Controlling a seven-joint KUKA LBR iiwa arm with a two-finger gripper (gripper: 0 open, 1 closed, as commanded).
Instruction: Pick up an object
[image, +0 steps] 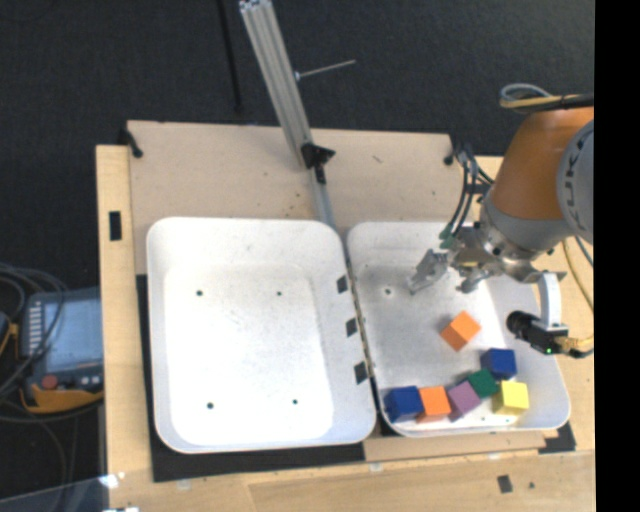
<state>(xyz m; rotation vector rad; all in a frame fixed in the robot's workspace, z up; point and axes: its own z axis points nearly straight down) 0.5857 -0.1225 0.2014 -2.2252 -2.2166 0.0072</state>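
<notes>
My gripper (449, 274) hangs over the back half of the right bin (392, 300), its two fingers spread open with nothing between them. An orange cube (461, 330) lies alone just in front of the gripper, apart from it. Along the bin's front edge sits a row of cubes: blue (403, 402), orange (435, 401), purple (463, 397), green (484, 383) and yellow (514, 396). Another blue cube (499, 362) lies behind the green one.
The left bin (250, 335) stands beside the right one, with a thin divider between them. A slanted metal pole (285, 90) rises behind the bins. The arm's orange band (535, 170) looms over the right bin's back right corner.
</notes>
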